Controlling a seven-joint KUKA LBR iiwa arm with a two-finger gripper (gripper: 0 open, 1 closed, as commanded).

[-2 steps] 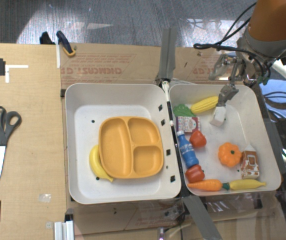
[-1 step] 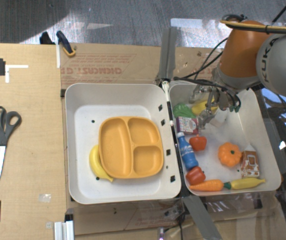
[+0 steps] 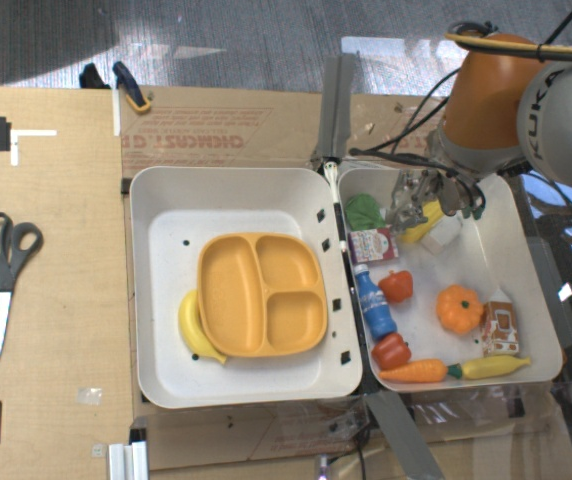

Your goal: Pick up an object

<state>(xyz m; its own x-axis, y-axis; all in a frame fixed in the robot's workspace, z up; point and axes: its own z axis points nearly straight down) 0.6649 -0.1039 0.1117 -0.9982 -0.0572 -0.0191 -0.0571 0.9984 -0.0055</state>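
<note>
My gripper (image 3: 418, 200) is low in the far part of the right bin (image 3: 526, 268), just above a yellow object (image 3: 419, 228) that lies against a white item (image 3: 445, 234). Nearby lie a green item (image 3: 363, 211) and a red packet (image 3: 371, 245). Further forward are a blue bottle (image 3: 375, 308), a red tomato (image 3: 396, 286), an orange pumpkin (image 3: 458, 308), a brown box (image 3: 500, 330), a red pepper (image 3: 391, 350), a carrot (image 3: 413, 372) and a long yellow piece (image 3: 494, 367).
The left bin (image 3: 151, 268) holds a yellow divided plate (image 3: 263, 294) with a banana (image 3: 192, 330) tucked under its left edge. Scissors (image 3: 6, 258) lie on the wooden bench at the far left. The arm's orange band (image 3: 491, 88) hangs over the right bin's far edge.
</note>
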